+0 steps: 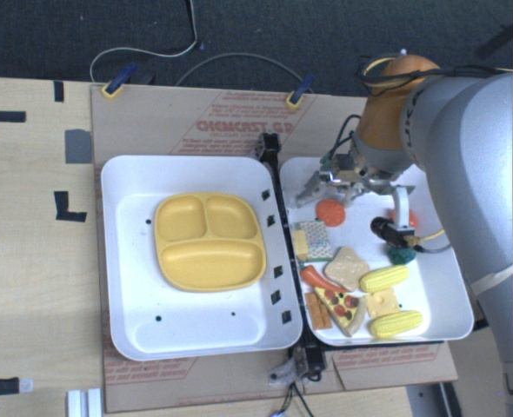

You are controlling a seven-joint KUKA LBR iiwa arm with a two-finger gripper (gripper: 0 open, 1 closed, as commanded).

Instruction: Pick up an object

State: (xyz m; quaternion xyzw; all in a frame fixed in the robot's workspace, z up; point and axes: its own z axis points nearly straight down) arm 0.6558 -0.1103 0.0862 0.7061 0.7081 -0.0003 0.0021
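My gripper [333, 189] hangs over the back left part of the right bin [452, 272], and its fingers stand open with nothing between them. Just in front of it a red tomato slice [330, 212] lies on the bin floor. Further forward in the same bin are a checked cracker [314, 240], a bread slice [348, 268], an orange carrot [318, 277], a pizza slice [340, 307], a cheese piece [381, 302] and two corn cobs [383, 278] [396, 323]. A small green piece [402, 254] lies right of the bread.
The left bin [126, 233] holds a yellow divided plate [210, 240]. A black divider [278, 233] runs between the two bins. The grey arm [465, 163] covers the right bin's back right corner. Cardboard [230, 120] lies under both bins.
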